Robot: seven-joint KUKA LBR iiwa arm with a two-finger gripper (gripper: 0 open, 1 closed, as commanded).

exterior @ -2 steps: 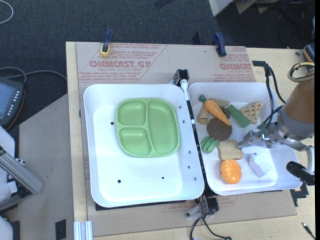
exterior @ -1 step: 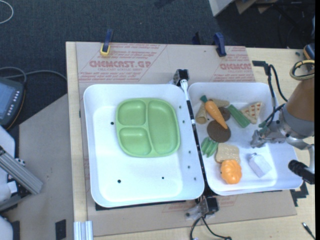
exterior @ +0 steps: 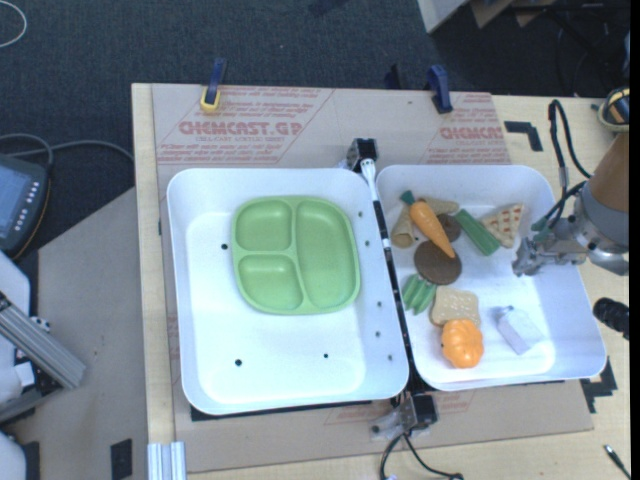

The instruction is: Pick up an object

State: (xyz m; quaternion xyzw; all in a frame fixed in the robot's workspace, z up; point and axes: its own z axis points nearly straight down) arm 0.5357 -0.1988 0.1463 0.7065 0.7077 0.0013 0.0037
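The right bin (exterior: 570,360) holds several toy foods: an orange carrot (exterior: 431,227), a brown round patty (exterior: 437,263), a green pickle piece (exterior: 477,233), a waffle wedge (exterior: 506,222), green beans (exterior: 418,293), a slice of toast (exterior: 455,305), an orange pepper (exterior: 462,342) and a pale lilac block (exterior: 513,330). My gripper (exterior: 530,261) hangs over the right side of this bin, above bare floor to the right of the waffle wedge and above the lilac block. Nothing shows between its fingers.
The left bin (exterior: 200,298) carries a green divided plate (exterior: 297,254). Both bins sit on a cardboard sheet (exterior: 300,118) held by a yellow clamp (exterior: 211,90) and a blue clamp (exterior: 437,86). Cables run along the right edge.
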